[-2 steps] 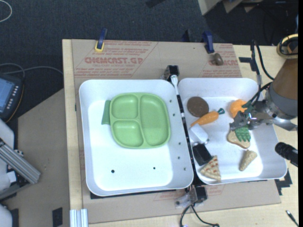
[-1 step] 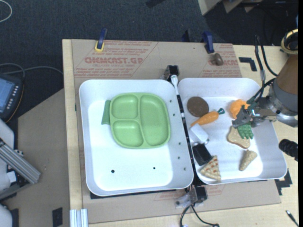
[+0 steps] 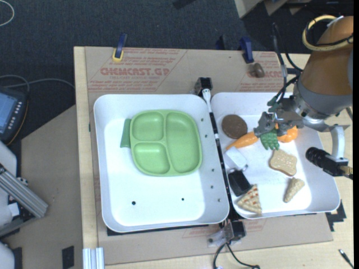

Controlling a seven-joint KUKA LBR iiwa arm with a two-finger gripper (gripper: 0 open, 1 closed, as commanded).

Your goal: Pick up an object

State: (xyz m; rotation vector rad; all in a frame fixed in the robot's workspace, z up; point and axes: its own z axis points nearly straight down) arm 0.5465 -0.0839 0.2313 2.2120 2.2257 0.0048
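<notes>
Left bin (image 3: 112,167): held a light green three-compartment plastic plate (image 3: 166,142).
Right bin (image 3: 322,198): brown round cookie (image 3: 233,125), orange toy carrot (image 3: 242,141), pizza slice (image 3: 250,200), toast-shaped piece (image 3: 282,162) (all toy food).
Gripper (image 3: 271,129): low over a small green object (image 3: 270,141), perhaps touching; finger state could not be told.

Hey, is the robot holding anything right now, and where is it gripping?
Cannot be told: the tool sits over the green broccoli-shaped toy beside the orange carrot toy.

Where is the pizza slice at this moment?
The pizza slice lies in the right bin, at its front left corner, just in front of a black block and left of the cone.
</notes>
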